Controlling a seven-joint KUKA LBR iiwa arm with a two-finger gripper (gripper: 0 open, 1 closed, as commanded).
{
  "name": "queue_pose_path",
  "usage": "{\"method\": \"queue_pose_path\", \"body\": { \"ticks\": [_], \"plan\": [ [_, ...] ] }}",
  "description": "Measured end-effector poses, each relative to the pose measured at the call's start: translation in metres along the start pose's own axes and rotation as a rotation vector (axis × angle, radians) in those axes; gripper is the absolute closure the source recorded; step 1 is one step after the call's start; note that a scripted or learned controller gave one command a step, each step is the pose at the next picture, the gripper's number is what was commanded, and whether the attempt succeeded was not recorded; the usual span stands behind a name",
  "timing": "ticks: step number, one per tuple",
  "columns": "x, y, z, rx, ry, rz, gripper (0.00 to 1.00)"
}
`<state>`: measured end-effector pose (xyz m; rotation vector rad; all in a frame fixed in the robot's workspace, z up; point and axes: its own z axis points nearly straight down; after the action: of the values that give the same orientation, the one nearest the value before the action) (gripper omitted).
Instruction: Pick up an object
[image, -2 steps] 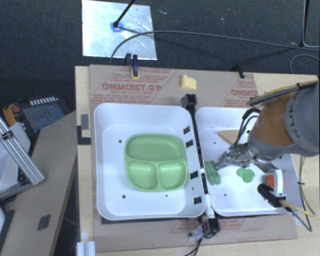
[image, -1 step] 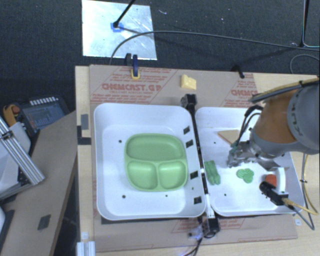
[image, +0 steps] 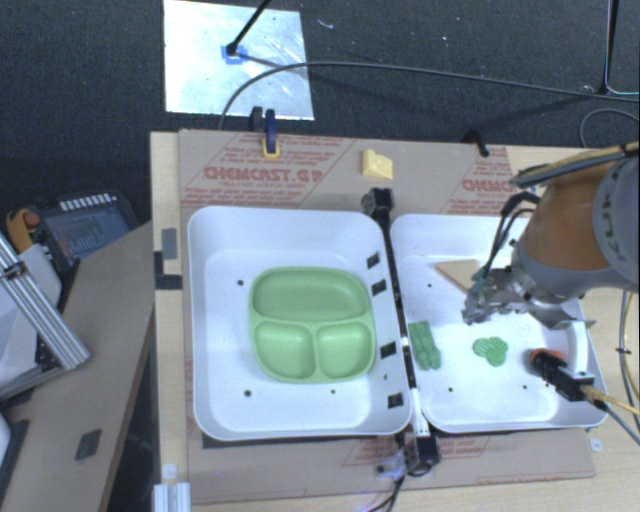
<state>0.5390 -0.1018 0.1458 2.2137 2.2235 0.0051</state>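
Nearest you, the round green piece (image: 490, 349) and the ridged green block (image: 425, 345) lie on the right bin (image: 450, 410) floor. The gripper (image: 480, 303) hovers above them; whether it's apart or together, you cannot tell. Descending off-centre could knock the piece aside.

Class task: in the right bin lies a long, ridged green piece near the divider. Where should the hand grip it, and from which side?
Grip the ridged green piece across its narrow middle, coming straight down from above. It lies flat and long, running roughly along the divider, so its two long sides are probably the easiest faces to pinch; the divider side looks tight. The hand hovers nearby.
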Motion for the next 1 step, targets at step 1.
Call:
{"method": "queue_pose_path", "body": {
  "ticks": [1],
  "plan": [
    [-0.0058, -0.0053, -0.0481, 0.0, -0.001, 0.001, 1.0]
  ]
}}
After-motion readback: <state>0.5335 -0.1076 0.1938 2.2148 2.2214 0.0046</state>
